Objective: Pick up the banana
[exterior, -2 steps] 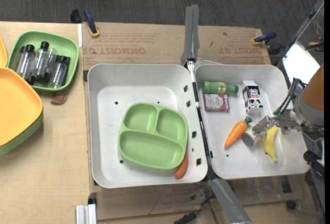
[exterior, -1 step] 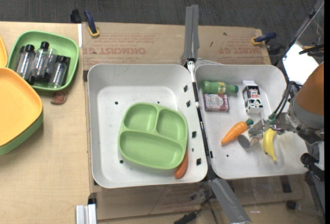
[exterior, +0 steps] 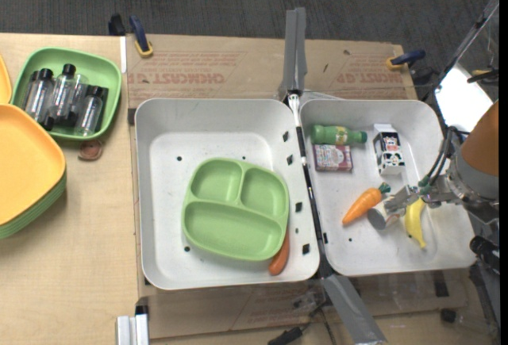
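Banana (exterior: 415,222), carrot (exterior: 362,206), bottle (exterior: 337,134) are held in the right bin (exterior: 456,256); gripper (exterior: 413,197) aperture cannot be told.

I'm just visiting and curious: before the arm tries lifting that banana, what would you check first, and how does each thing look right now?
1. Banana in view in the right bin: ok.
2. Gripper placed at the banana's upper end: ok.
3. Banana seen between the fingers: cannot tell.
4. Carrot apart from the banana: ok.
5. Small grey object clear of the gripper: not ok, it lies right beside it.
6. Milk carton out of the way: ok.
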